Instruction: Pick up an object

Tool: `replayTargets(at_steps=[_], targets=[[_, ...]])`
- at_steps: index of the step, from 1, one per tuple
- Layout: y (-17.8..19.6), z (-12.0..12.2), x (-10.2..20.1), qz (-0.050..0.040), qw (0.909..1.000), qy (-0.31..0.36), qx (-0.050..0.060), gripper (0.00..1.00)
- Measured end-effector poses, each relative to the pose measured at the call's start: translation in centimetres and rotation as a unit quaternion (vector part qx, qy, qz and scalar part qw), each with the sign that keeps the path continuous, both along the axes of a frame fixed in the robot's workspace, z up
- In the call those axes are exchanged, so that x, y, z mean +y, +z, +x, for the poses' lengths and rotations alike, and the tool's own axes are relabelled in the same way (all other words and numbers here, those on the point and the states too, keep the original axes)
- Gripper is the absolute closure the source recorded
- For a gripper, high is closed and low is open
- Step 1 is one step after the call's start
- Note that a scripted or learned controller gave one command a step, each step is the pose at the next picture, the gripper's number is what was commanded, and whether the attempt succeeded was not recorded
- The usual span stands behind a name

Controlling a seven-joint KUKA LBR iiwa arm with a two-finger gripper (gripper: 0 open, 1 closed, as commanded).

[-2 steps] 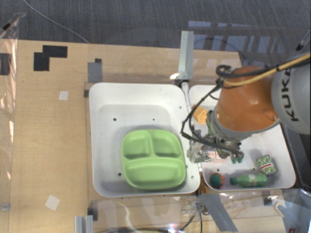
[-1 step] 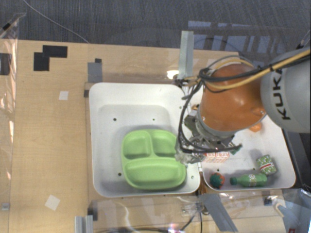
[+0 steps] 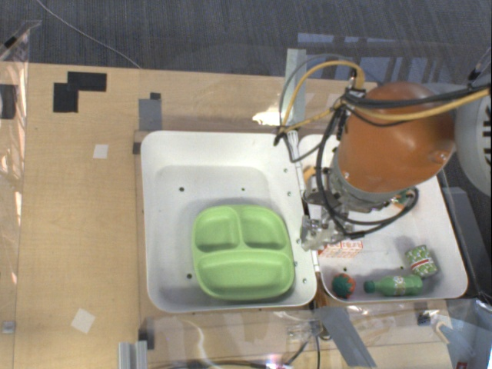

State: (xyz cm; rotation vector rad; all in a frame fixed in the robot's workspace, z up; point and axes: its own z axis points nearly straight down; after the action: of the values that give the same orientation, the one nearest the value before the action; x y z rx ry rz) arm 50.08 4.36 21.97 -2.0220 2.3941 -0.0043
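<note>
My gripper (image 3: pixel 317 234) hangs low at the left side of the right bin (image 3: pixel 455 279), close to the wall between the two bins. The arm's orange band (image 3: pixel 392 137) covers much of that bin. Just to the gripper's right lies a flat white thing with red print (image 3: pixel 344 247), partly hidden under the wrist. Along the bin's front lie a small orange and green ball (image 3: pixel 343 284), a green bottle (image 3: pixel 394 284) on its side, and a green and white can (image 3: pixel 421 260). I see nothing held in the gripper.
The left bin (image 3: pixel 165 167) holds a green divided plate (image 3: pixel 243 251) at its front right, close to the shared wall. Yellow and black hoses (image 3: pixel 307 91) loop above the wrist. The wooden bench (image 3: pixel 69 229) extends to the left.
</note>
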Motion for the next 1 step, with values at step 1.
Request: replayTargets(at_steps=[1], targets=[[-3.54,-1.29,-4.51,-0.0023,0.9801,0.199,0.002,1.00]])
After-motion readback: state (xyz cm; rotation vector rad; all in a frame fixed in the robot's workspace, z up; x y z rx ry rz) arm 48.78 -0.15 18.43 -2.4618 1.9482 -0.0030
